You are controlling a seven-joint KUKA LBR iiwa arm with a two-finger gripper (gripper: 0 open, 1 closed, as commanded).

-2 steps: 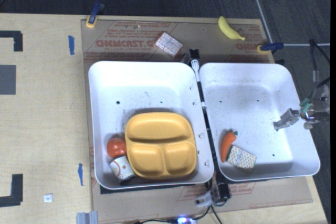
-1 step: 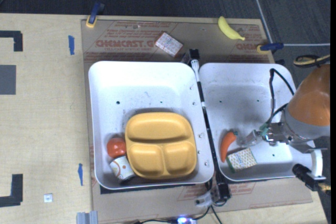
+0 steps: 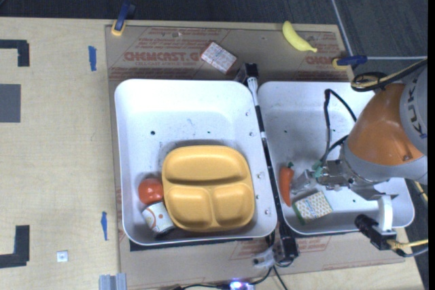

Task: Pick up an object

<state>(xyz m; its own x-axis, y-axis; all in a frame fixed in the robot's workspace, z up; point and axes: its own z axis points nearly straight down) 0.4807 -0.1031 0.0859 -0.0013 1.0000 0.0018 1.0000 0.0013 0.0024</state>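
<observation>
My gripper hangs low in the right bin, at its front left part, under the orange band of the arm. Just below it lies a small speckled green-and-white sponge-like block. An orange carrot lies along the bin's left wall, just left of the gripper. In the left bin sits a yellow compartment tray, upside down, with a red-orange ball and a small white-and-orange cup tucked at its left front corner. I see nothing between the fingers.
On the cardboard behind the bins lie a yellow banana and a small pink patterned box. A black bar runs along the divide between the bins. Cables loop over the right bin's back part.
</observation>
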